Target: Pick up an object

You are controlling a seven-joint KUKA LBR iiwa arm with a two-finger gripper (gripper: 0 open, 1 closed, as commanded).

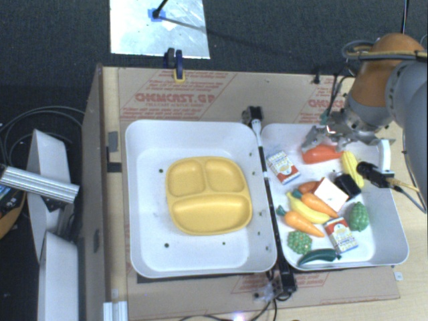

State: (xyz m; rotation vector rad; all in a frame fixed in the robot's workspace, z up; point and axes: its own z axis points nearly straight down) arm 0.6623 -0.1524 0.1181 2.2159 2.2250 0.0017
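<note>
- The fingers [319, 139] hang low over the right bin's [394, 246] far end, just above an orange-red toy vegetable [322, 154]; I cannot tell their state.
- More toy food lies nearer in that bin.
- A yellow divided tray [207, 196] sits in the left bin [144, 199].

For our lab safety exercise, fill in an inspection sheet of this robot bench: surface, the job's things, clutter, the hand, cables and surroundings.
Surface: brown board bearing two white bins, left bin and right bin.
Job's things: toy food in the right bin, including an orange-red piece, a carrot, a banana and small cartons; a yellow divided plate in the left bin.
Clutter: blue clamp at the board's far edge.
Hand: hand low over the right bin's far end, beside the orange-red piece; its grip unclear.
Cables: black cables looped at left.
Surroundings: dark floor, a shiny sheet.
</note>
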